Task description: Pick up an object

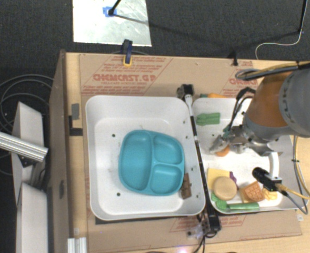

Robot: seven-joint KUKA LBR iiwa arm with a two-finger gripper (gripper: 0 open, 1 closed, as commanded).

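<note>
The gripper [221, 142] is low in the right bin [248, 163], in the left half of it, near the wall between the two bins. I cannot tell if it is spread or pressed together, because the view is too small and the metal parts run into each other there. The arm [281, 107] comes to it from the right, across the far part of this bin.

Just below the gripper tip, touching it or almost, is an orange piece [222, 152]. Only a small part of it shows, so its long axis is not sure; it seems a little wider from left to right than from front to back. Whether the gripper pinches it is also not clear.

Behind the gripper, towards the far wall, lies a green block [208, 119]. Its long axis goes left to right, nearly parallel to that wall.

Towards the near side of the bin are a yellow slice [217, 173], a round tan piece [224, 188] touching it, and a waffle [253, 192] just to the right. A green stick [241, 206] lies along the near wall, with its long axis from left to right.

The left bin [107, 120] holds a blue plate [150, 162] with three compartments. A brown piece [186, 185] lies at the plate's right side, close to the wall, with its long axis from front to back.
</note>
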